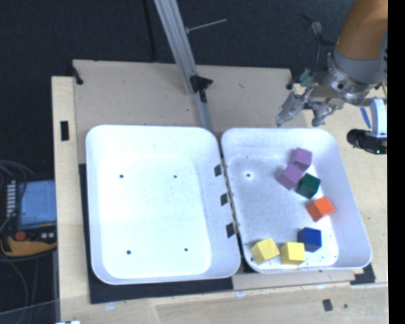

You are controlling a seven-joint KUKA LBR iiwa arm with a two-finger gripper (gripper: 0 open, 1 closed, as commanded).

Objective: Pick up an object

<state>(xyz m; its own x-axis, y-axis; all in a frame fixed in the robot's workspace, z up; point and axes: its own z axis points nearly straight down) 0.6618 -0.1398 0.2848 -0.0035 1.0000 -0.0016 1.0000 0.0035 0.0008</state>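
I see seven small blocks in the right bin (pixel 347 201): two purple blocks (pixel 295 167) touching, one above the other, a dark green block (pixel 308 184) just beside them, an orange block (pixel 320 208) below, a blue block (pixel 310 238), and two yellow blocks (pixel 278 251) side by side along the near wall

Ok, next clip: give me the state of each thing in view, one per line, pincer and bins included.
Two-finger pincer: open, holding nothing, above the right bin's far rim.
Right shallow white bin: holds seven blocks.
Two purple blocks: touching each other.
Dark green block: against the lower purple one.
Orange block: lying free.
Blue block: lying free.
Two yellow blocks: side by side by the near wall.
Left shallow white bin: no blocks.
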